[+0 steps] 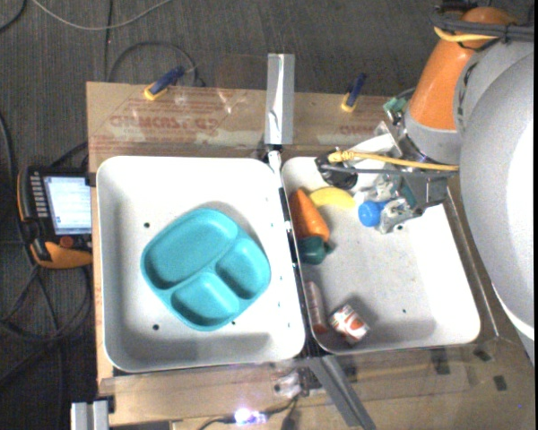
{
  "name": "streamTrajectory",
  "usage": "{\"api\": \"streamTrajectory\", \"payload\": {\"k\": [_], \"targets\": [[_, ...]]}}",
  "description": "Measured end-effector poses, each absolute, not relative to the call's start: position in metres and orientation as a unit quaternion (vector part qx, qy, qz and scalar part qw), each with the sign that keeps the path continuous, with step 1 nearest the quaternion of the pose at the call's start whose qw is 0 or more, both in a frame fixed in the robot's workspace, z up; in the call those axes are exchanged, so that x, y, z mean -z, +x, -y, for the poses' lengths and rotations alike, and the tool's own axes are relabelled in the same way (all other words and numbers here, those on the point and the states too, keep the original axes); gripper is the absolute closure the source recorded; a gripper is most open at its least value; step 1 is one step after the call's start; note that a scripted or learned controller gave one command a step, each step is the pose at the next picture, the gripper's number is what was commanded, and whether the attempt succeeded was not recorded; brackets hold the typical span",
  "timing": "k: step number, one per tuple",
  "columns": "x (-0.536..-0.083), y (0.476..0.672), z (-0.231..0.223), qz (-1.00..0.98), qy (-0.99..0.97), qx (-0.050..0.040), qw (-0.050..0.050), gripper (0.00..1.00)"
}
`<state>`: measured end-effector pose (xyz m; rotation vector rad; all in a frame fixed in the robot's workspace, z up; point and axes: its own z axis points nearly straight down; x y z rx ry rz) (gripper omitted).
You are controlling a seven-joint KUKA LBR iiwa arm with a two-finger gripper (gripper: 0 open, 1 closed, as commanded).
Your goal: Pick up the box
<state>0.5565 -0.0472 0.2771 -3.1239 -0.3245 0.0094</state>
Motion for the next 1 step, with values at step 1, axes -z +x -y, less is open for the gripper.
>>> {"api": "streamTrajectory", "payload": {"k": [1], "targets": [[-0.2358, 0.4824, 0.0655, 0.121, -0.993, -0.0039, 0.001, 1.0]]}}
